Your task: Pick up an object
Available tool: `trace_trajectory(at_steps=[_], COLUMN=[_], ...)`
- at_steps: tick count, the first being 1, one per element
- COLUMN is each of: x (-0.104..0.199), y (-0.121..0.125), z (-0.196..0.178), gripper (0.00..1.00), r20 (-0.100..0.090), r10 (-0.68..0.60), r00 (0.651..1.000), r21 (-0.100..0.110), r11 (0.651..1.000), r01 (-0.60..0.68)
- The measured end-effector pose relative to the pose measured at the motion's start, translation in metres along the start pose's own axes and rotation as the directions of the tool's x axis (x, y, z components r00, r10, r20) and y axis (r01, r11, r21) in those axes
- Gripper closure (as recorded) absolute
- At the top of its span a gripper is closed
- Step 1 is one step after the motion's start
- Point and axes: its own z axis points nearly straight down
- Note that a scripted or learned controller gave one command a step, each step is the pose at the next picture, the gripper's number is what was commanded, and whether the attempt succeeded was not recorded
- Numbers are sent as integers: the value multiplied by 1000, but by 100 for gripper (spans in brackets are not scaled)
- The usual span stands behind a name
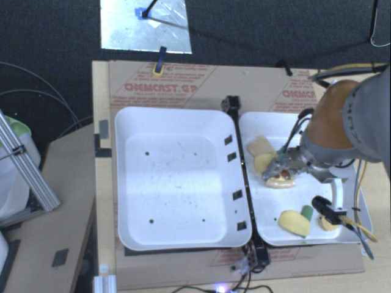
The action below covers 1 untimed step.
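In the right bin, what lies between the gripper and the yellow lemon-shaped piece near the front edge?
In the camera view, bare white bin floor separates the gripper from the yellow lemon-shaped piece. A pale flat item sits just under the gripper; a small green piece touches the yellow one.

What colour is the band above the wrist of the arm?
Orange: the band shows in the camera view, above the gripper in the right bin.

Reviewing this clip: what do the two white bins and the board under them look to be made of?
Left bin and right bin: probably thin moulded plastic, judging by the smooth white surface, rounded corners and soft sheen. Board: looks like corrugated cardboard, matte tan with red printed lettering, though its edges are too small to confirm fluting.
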Motion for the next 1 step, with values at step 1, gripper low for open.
trace_trajectory(at_steps=[1], x=[74], y=[-36], z=[-95], gripper=[100], r20=[-3], r10=[-10], r00=[1000], r21=[-3], r11=[1000], r01=[10])
